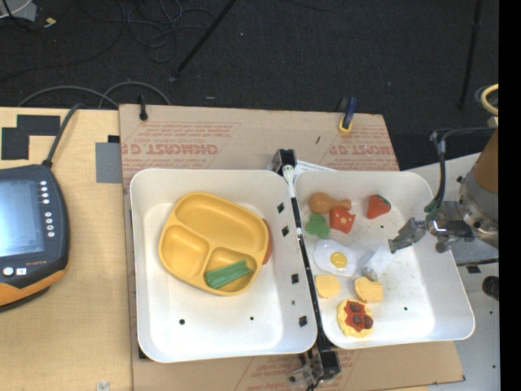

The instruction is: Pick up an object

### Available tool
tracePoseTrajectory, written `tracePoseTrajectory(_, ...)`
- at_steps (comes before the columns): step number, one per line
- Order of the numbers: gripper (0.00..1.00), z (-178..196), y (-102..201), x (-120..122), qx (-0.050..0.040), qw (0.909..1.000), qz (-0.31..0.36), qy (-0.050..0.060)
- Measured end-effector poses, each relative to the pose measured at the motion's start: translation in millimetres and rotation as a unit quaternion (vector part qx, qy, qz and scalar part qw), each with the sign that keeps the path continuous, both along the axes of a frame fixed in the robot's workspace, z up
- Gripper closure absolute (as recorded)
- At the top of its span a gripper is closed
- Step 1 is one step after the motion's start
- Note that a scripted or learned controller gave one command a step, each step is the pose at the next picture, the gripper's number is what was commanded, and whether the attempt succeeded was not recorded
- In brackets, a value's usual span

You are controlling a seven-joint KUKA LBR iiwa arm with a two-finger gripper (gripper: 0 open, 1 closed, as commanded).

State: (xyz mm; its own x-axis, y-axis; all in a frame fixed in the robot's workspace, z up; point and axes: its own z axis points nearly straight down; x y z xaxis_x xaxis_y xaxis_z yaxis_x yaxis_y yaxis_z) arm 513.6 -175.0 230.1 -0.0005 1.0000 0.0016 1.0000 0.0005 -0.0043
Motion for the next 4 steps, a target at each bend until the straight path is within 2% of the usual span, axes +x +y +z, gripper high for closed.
tracePoseTrajectory(1,1.00,9,-1,0,0.0006,1.0000,0.000,0.001)
tracePoseTrajectory(2,1.00,-3,63,-26,0.0014,1.0000,0.002,0.002)
tracePoseTrajectory(3,1.00,79,126,-33,0.0001,1.0000,0.004,-0.004)
tracePoseTrajectory(4,1.00,32,188,-38,0.0003,1.0000,0.003,0.002)
